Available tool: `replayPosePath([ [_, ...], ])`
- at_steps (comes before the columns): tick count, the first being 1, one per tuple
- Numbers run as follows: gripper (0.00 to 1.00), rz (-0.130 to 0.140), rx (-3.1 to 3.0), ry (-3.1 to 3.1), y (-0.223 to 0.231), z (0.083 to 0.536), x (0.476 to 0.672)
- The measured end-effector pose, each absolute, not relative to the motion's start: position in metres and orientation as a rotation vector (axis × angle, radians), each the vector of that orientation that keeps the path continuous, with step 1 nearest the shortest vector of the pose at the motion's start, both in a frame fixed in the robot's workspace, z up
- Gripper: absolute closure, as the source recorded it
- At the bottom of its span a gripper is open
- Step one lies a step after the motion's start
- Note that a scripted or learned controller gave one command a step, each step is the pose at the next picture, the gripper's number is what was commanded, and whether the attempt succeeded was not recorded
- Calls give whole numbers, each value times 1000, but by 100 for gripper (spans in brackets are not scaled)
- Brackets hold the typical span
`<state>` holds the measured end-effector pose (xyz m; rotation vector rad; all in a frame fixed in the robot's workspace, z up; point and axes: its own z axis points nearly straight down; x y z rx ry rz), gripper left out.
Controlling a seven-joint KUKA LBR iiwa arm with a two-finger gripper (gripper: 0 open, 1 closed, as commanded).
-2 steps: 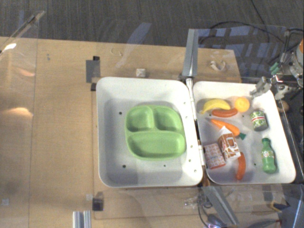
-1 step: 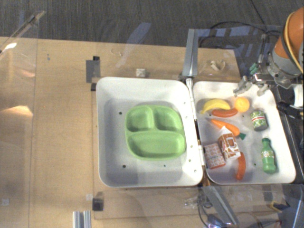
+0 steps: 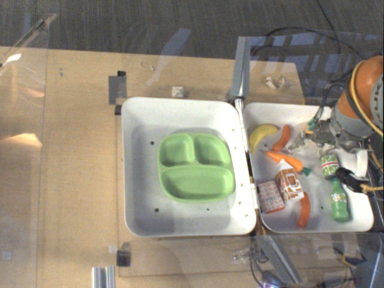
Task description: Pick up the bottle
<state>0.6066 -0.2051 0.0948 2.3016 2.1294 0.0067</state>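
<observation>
- Surface (image 3: pixel 72 179): light wood, carrying two shallow white bins side by side.
- Left bin (image 3: pixel 138 161): holds one green divided plate (image 3: pixel 196 166), with three compartments, lying flat near the bin's centre.
- Right bin (image 3: pixel 360 218): holds the remaining items, grouped together.
- Bottle (image 3: pixel 339 201): green, lying in the right bin near its right wall, towards the near corner. It rests on the bin floor, with nothing gripping it.
- Banana (image 3: pixel 260 135): yellow, in the far left part of the right bin, close to the dividing wall.
- Carrots: one orange carrot (image 3: pixel 283 138) just beside the banana; a second (image 3: pixel 287 159) below it, lying across the bin; a third (image 3: pixel 304 212) near the front wall.
- Cartons: an orange-and-white carton (image 3: pixel 290 185) at the bin's middle, touching a smaller red-patterned box (image 3: pixel 270 197) to its left.
- Can (image 3: pixel 329 165): small, with a green and red label, just above the bottle.
- Arm (image 3: pixel 367 98): grey with an orange band, reaching in over the right bin's far right side.
- Claw (image 3: pixel 321 131): positioned over the far part of the right bin, above the can and apart from the bottle. Its state, apart or together, cannot be determined from this view.
</observation>
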Motion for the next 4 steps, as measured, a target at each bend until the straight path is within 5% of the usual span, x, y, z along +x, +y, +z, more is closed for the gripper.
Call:
replayPosePath([
  [1, 0, 13, 1979, 2411, -196, 93, 594],
  [2, 0, 5, 1795, 2569, -206, 140, 558],
  [3, 0, 20, 1959, 2426, -205, 94, 521],
  [4, 100, 24, 1948, 2416, -207, 107, 525],
])
